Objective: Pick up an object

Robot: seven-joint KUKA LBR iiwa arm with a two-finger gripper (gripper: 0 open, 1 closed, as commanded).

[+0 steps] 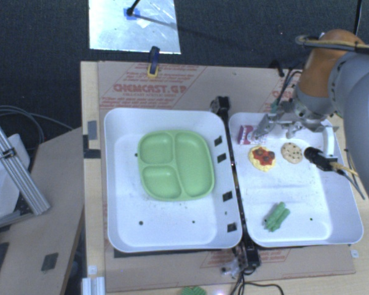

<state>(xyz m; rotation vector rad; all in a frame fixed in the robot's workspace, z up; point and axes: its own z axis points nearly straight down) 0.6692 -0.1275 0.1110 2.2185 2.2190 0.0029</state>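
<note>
Two shallow white plastic bins share the tabletop. The left bin carries one light-green three-compartment plastic plate. The right bin carries four single items: one round yellow-and-red toy pizza, one tan speckled toy cookie, one green toy bean pod and one pink-and-white packet.

The gripper hangs over the far left corner of the right bin. A small packet lies just to its left in the view. A toy pizza lies just in front of it, with a cookie to the pizza's right. A pod bundle lies well in front. Well to the gripper's left, the left bin holds a divided plate. Both bins rest on the bench.
</note>
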